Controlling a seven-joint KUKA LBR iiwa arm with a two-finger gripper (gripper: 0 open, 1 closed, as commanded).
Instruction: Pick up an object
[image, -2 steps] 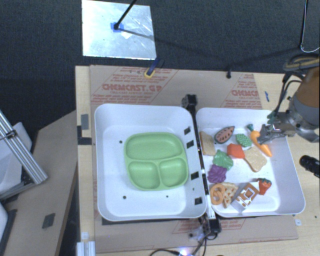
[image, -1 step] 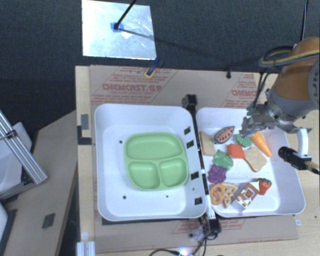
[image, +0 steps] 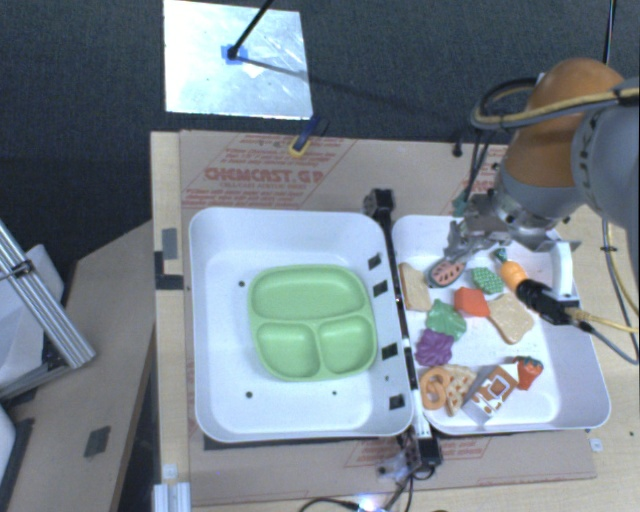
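Note:
The right bin (image: 580, 400) holds several toy foods: a bread slice (image: 414, 286), a red and green oval piece (image: 446, 270), a green leaf (image: 446, 320), purple grapes (image: 434, 347), a pretzel (image: 444, 386), an orange block (image: 472, 301), a toast slice (image: 511, 320), a carrot (image: 513, 273) and a strawberry (image: 529, 370). My gripper (image: 462, 246) hangs low over the bin's far left part, just above the oval piece and beside the bread slice. Nothing is visibly held.
The left bin (image: 215, 400) carries a green three-compartment tray (image: 306, 320). A black divider with clips (image: 392, 300) runs between the bins. A small house-shaped box (image: 491, 391) lies at the right bin's front. Cables (image: 585, 320) trail over the right bin's edge.

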